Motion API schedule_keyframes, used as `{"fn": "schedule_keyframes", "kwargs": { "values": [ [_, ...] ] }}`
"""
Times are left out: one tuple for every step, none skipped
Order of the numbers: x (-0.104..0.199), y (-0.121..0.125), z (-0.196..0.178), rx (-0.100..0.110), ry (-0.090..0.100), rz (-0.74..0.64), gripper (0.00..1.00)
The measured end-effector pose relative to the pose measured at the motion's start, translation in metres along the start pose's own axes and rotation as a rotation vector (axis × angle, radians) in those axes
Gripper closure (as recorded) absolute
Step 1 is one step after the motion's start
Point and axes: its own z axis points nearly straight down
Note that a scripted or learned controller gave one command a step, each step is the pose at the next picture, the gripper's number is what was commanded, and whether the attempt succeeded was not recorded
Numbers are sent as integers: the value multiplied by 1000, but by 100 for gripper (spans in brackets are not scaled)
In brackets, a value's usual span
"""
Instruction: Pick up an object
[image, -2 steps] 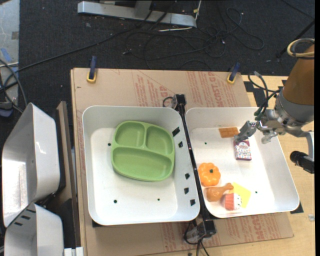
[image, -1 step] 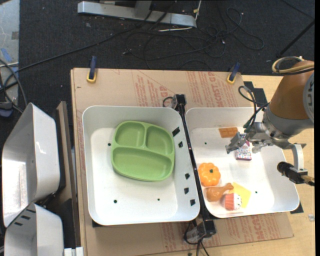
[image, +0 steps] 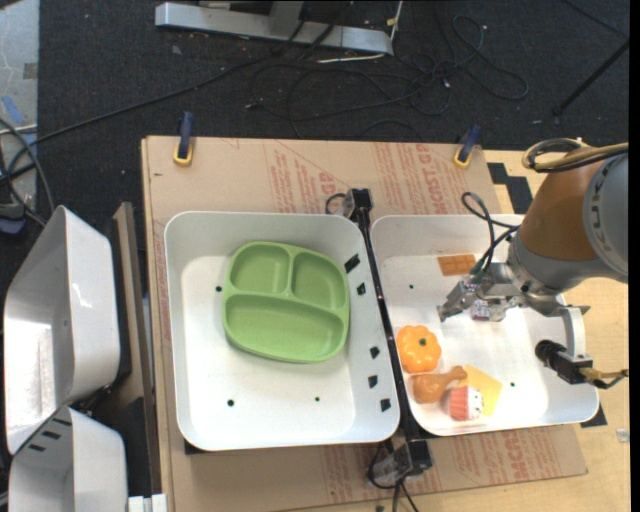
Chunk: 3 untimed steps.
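Note:
My gripper hangs low over the middle of the right bin, reaching in from the right. An orange toy pumpkin lies just below and left of it, apart from it. Farther toward the front edge lie a tan drumstick-shaped piece, a yellow wedge and a pink cupcake-like toy, bunched together. A flat orange cracker-like piece rests at the back of the bin, above the gripper. I see nothing between the fingers.
The left bin holds a green divided plate. A black divider with clips runs between the two bins. The arm's grey and orange body covers the right bin's back right corner.

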Motion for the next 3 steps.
{"fn": "schedule_keyframes", "kwargs": {
  "values": [
    [0, 2, -13, -5, -1, 0, 100],
    [6, 6, -59, -10, -2, -5, 100],
    [-1, 9, -104, -10, -3, -3, 100]
  ]
}}
